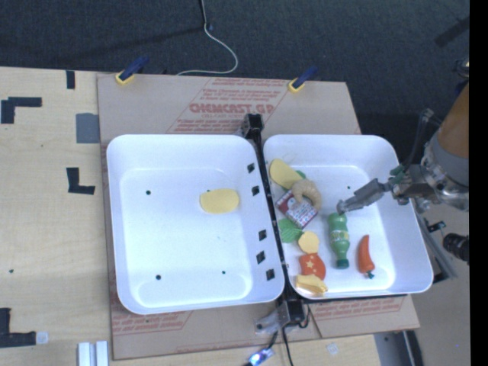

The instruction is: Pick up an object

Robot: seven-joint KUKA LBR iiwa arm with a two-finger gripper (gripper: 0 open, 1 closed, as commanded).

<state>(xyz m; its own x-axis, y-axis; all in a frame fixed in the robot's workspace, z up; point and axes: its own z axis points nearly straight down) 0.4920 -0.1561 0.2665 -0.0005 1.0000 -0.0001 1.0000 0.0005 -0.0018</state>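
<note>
The gripper point(352, 202) hung low over the right white bin point(381, 152), just above the top of the green plastic bottle point(338, 239) — whether it was parted or closed could not be told. A red chilli-shaped toy point(366, 254) lay beside the bottle. In the left white bin point(126, 155), a flat yellow oval piece point(219, 200) lay alone.

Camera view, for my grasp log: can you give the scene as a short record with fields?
left bin: one yellow oval piece
right bin: pile of toy food along its left wall
green bottle: lying, right of the pile
red chili pepper: lying right of the bottle
gripper: low over the right bin, just above the bottle's cap end, nothing seen held
</note>
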